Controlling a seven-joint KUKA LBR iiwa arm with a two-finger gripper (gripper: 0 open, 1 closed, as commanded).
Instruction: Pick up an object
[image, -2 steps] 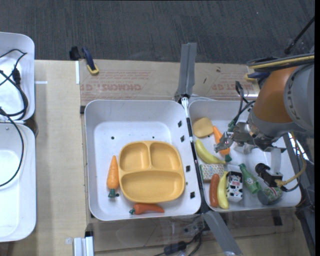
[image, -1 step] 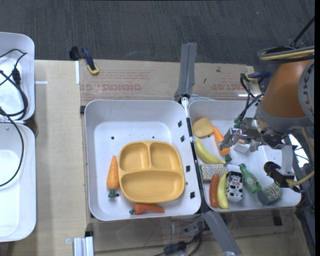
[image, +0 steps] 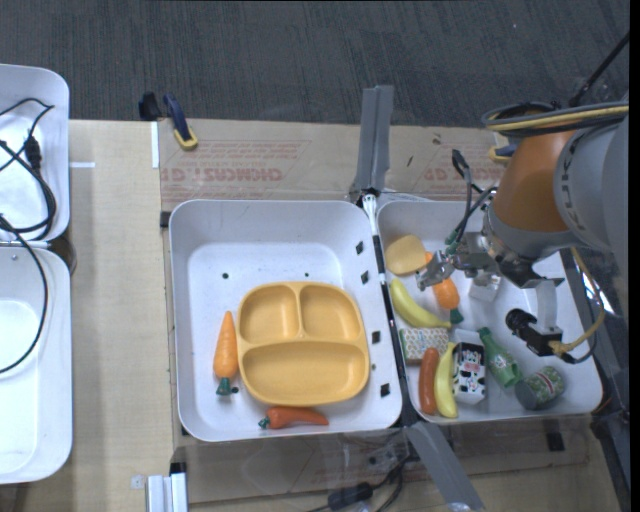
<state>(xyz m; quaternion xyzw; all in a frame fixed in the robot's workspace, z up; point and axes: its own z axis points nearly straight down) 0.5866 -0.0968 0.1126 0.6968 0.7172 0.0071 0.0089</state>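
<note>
Hovering over the right bin, the gripper sits low on a small orange carrot-like piece; I cannot tell how it is set or whether it has that piece. Nearest me in that bin lie a cow-patterned carton, a red sausage shape, a yellow banana, a green bottle and a round greenish ball. A second banana curves just left of the orange piece, and a tan rounded lump lies beyond it, close to the gripper's left. In the left bin I see a smooth yellow three-compartment plate, one carrot at its left and another carrot along its near edge. Farther off, the cardboard shows red printing, mirrored and unreadable.
</note>
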